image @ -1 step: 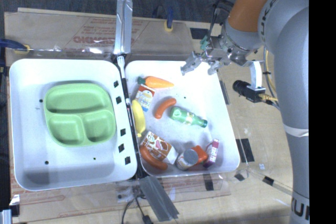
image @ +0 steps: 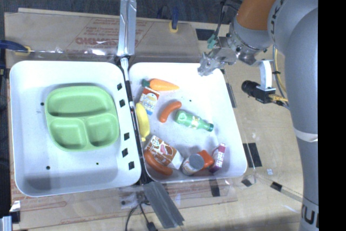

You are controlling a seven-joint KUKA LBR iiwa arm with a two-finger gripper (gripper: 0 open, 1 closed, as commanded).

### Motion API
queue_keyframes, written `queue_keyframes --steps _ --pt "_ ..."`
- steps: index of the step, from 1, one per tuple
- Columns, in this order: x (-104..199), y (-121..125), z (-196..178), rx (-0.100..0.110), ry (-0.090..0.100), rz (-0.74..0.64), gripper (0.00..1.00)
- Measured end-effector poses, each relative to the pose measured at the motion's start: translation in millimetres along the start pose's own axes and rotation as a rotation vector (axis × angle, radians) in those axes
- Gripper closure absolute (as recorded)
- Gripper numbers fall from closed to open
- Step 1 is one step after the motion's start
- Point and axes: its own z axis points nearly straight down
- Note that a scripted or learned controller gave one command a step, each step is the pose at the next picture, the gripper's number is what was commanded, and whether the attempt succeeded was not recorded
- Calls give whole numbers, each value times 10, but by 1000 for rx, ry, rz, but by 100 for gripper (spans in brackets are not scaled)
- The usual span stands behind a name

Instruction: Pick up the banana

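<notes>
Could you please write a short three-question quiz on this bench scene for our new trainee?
1. True or false: the banana lies against the right bin's left wall.
2. Which item lies in the left bin? A) green divided tray B) carrot C) green bottle
3. Fill in: the gripper hovers over the right bin's far ___ corner.

Key: 1 true; 2 A; 3 right.

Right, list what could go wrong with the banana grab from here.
1. The banana lies tight against the right bin's left wall, so a finger may hit the wall instead of sliding in.
2. A packet and a sausage crowd it, so they could be nudged or grabbed.
3. The gripper hovers at the far corner, with a cross-bin move ahead.
</notes>
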Motion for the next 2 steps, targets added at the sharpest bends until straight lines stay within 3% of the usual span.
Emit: queue_keyframes --steps 1,2 --pt "561 144 129 -1 1 115 100" --pt "1778 -513 -542 -3 0 -1 100"
